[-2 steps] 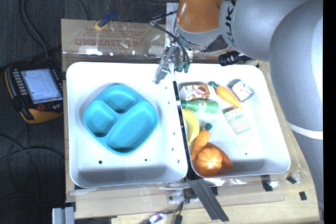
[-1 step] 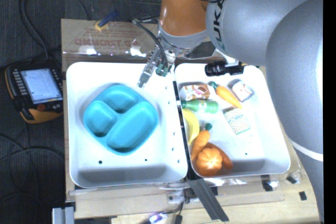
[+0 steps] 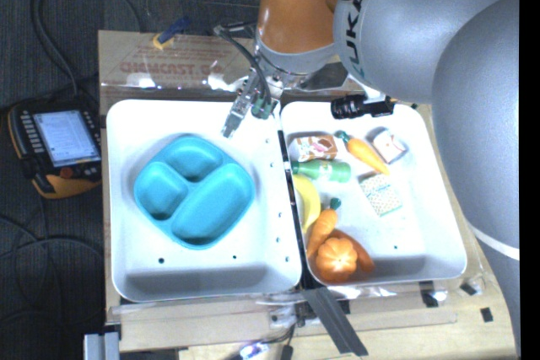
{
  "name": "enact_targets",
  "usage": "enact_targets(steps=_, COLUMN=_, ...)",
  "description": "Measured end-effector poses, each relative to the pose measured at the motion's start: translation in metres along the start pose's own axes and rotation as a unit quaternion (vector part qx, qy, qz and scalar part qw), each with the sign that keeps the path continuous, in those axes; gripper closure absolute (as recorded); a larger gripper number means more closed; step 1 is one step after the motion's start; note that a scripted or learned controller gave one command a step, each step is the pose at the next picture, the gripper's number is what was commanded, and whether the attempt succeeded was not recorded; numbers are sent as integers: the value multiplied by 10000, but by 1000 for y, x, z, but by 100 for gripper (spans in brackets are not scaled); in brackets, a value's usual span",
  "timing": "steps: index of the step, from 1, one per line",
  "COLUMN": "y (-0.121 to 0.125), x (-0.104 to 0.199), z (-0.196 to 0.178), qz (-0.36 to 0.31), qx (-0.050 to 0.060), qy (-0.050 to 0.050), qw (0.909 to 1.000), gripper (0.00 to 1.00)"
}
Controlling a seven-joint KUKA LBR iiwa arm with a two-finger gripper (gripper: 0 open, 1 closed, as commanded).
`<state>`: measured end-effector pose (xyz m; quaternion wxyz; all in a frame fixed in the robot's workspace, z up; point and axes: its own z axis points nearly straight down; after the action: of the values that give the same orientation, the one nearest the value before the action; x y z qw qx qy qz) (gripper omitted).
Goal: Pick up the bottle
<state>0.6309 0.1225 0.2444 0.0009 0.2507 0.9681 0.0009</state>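
The green bottle (image 3: 321,171) lies on its side in the right bin (image 3: 422,253), long axis across the view, between a snack packet (image 3: 317,147) and a banana (image 3: 307,200); the gripper (image 3: 245,110) hangs over the left bin (image 3: 126,265), up-left of the bottle and apart from it; whether its fingers are spread or closed cannot be told.

Two white bins sit side by side, the left bin (image 3: 118,181) holding one blue tray (image 3: 196,190) with three compartments. The right bin (image 3: 422,206) holds one green bottle (image 3: 325,172), one banana (image 3: 308,202), two carrots, far (image 3: 364,151) and near (image 3: 324,225), and one orange (image 3: 337,259). Also there: three small packets, one at far left (image 3: 315,147), one at far right (image 3: 389,146), one at mid-bin (image 3: 381,195).
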Motion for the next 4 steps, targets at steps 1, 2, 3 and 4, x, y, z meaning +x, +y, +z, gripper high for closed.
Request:
enact_targets(steps=1, y=1, x=0, z=-9, qz=-3, qx=-6, qy=-6, qw=10000, gripper=100)
enact_targets(steps=2, y=2, x=0, z=-19, qz=-5, qx=-12, qy=-14, qw=10000, gripper=100)
enact_targets(steps=3, y=2, x=-1, z=-28, qz=-5, qx=-16, qy=-20, qw=10000, gripper=100)
enact_targets(steps=4, y=2, x=-1, z=-37, qz=-4, qx=-20, qy=-27, qw=10000, gripper=100)
